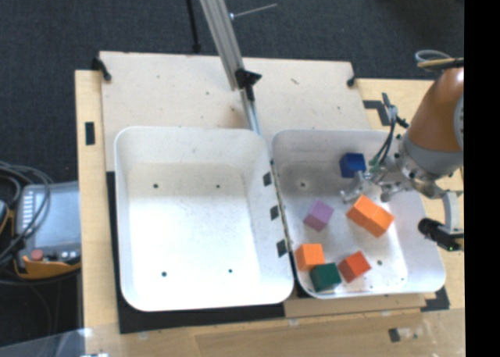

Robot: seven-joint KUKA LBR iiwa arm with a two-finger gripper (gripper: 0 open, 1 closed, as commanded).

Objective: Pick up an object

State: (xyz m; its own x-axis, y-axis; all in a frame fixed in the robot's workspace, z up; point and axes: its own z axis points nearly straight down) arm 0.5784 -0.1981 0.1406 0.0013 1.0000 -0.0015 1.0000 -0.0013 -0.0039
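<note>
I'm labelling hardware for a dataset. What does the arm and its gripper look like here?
The arm has an orange-brown rounded band above a grey wrist section. A thin cable runs along its near side. The gripper is small, metallic grey, with slim parts.

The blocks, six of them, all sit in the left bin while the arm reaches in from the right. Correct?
Not quite. In the camera view the six blocks, from the blue block to the green block, sit in the right bin, not the left bin. The arm does reach in from the right.
</note>
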